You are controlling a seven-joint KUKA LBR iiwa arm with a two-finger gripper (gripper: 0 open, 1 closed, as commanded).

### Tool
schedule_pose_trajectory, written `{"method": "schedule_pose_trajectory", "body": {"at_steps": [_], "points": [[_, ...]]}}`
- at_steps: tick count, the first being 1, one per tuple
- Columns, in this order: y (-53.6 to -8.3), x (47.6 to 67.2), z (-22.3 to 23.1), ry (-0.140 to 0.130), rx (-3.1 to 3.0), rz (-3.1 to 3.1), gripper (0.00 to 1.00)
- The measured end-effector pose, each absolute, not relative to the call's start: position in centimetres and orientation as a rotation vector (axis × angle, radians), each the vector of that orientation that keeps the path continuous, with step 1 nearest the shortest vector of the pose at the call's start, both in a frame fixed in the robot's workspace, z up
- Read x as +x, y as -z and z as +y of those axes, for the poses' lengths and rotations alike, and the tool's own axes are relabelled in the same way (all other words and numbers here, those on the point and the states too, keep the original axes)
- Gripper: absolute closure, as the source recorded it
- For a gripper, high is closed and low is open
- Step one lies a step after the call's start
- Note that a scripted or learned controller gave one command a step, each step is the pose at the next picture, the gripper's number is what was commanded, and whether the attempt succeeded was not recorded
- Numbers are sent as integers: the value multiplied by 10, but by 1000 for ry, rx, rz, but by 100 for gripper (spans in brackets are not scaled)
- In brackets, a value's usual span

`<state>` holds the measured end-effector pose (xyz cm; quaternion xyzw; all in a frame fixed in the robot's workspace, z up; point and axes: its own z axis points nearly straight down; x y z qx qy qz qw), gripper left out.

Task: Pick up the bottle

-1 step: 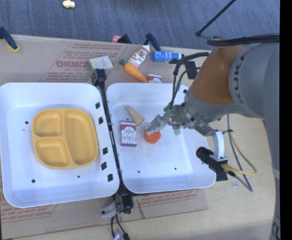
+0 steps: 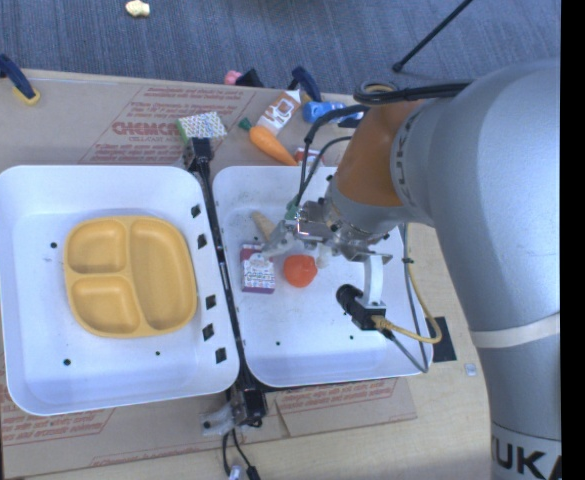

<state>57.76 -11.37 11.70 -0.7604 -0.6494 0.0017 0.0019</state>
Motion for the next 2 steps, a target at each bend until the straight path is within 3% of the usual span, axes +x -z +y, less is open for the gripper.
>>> {"method": "schedule_pose_trajectory", "body": {"at_steps": [1, 2], "points": [[-127, 578, -114, -6, -2383, -2040, 100], [-191, 481, -76, -7, -2609, -1738, 100]]}}
